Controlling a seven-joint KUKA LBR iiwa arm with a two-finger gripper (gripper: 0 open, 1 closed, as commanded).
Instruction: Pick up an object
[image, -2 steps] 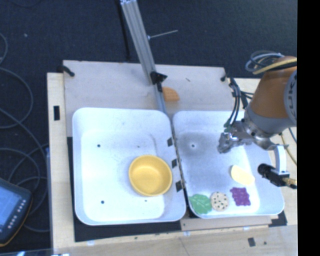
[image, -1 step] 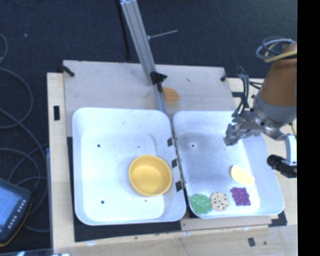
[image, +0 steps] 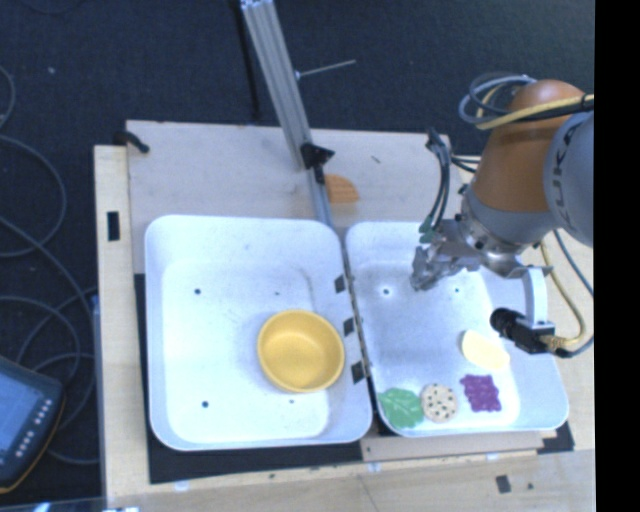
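My gripper (image: 424, 276) hangs over the upper middle of the right bin (image: 400, 330), pointing down at bare bin floor. Nothing shows between its fingers. Several small objects lie along the right bin's front: a green leafy piece (image: 401, 405), a round cookie (image: 438, 401), a purple grape bunch (image: 481, 392) and a pale yellow piece (image: 484, 350) nearer the right wall. A yellow bowl (image: 300, 350) sits in the left bin (image: 200, 300), near its right wall. The gripper is well behind and to the left of the small objects.
A slanted metal pole (image: 285, 95) rises behind the bins, with an orange object (image: 340, 189) at its foot on the bench. A black fitting with cable (image: 520, 330) hangs from the arm above the right bin's right side. A divider ridge (image: 350, 320) separates the bins.
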